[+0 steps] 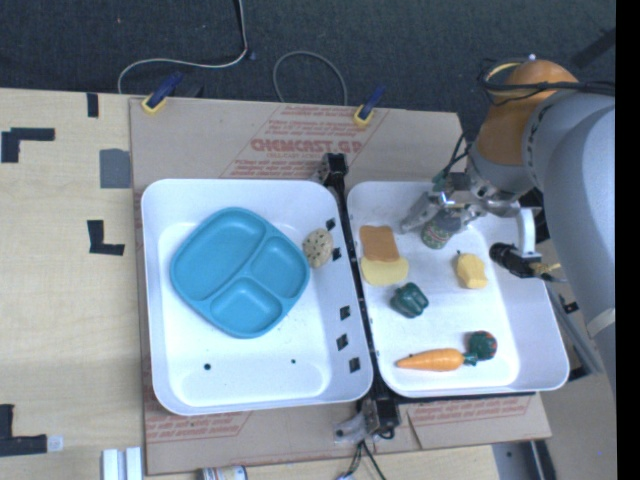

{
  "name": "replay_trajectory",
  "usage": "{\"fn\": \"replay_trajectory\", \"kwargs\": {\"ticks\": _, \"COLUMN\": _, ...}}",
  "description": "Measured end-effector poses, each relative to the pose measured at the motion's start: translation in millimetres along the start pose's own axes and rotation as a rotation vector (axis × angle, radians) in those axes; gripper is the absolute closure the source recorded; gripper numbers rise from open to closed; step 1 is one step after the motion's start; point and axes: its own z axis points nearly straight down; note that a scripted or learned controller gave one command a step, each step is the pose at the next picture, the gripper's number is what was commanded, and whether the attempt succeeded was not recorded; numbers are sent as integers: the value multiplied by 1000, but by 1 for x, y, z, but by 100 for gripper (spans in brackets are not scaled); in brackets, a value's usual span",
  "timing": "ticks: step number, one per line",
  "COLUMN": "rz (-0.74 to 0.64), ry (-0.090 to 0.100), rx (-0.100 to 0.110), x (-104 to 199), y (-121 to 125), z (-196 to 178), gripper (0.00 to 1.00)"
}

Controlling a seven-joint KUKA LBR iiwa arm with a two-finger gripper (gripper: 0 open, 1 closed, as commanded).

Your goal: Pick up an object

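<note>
Carrot (432, 361), lying lengthwise, tip pointing left

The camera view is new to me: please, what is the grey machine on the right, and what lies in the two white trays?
The grey machine with an orange band is a robot arm. It ends in a gripper, which hangs over the right tray.

The one camera looks down from above.

The left tray holds a blue divided plate and a small speckled piece. The right tray holds a bread slice, cheese, a green pepper, a yellow piece and a carrot.

I cannot tell whether it holds anything.
</note>
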Motion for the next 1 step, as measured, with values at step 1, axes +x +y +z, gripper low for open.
{"fn": "replay_trajectory", "kwargs": {"ticks": 1, "rz": 1, "ry": -2, "rx": -5, "x": -2, "y": 2, "z": -16, "gripper": 100}}
